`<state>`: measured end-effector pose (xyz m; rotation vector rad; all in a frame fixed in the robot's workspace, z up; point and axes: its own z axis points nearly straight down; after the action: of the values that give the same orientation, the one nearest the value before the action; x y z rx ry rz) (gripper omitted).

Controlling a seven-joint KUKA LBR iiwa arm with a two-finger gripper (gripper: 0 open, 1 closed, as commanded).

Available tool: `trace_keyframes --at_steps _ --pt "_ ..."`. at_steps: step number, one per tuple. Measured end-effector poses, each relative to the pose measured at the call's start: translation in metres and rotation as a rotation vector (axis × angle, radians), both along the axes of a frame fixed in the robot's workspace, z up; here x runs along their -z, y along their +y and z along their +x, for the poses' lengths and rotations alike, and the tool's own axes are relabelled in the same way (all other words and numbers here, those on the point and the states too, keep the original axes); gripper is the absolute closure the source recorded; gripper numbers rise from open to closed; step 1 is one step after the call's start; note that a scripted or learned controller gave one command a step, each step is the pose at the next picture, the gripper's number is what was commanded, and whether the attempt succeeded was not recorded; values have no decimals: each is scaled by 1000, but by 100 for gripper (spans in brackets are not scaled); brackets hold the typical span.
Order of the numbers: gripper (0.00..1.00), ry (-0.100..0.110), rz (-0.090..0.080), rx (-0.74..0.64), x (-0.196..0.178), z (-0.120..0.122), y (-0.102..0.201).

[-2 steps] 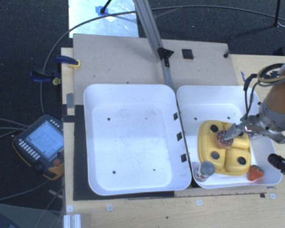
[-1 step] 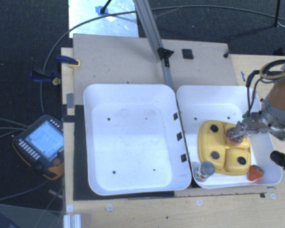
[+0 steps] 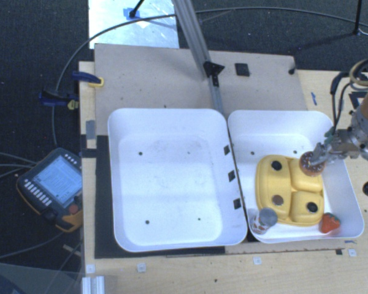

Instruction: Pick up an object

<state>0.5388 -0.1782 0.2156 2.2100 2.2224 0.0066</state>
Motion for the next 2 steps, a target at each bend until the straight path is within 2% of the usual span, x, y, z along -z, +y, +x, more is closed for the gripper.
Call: trace_keyframes --at_steps 1,2 --pt "100 4 1 1 -21 1 0" --pt "100 6 4 -5 -10 13 52"
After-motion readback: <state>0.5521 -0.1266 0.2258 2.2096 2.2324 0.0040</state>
